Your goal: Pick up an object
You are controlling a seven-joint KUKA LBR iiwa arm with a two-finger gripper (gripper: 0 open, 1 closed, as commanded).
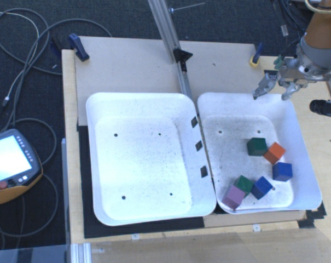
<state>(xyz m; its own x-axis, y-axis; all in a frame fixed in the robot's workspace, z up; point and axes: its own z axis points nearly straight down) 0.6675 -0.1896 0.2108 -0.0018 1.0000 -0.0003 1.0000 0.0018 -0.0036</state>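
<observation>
Purple cube; claw open above bin rim.

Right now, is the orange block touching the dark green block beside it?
Touching. The camera view shows the orange block pressed against the right side of the dark green block, with no white bin floor between them.

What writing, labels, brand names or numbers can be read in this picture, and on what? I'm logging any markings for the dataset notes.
None can be read.
The handheld pendant at the left edge has a lit screen, washed out to a white glow; nothing is readable there.
The blocks in the right bin, such as the orange block, show plain coloured faces.
The small dark tabs between the bins carry no visible text.
</observation>
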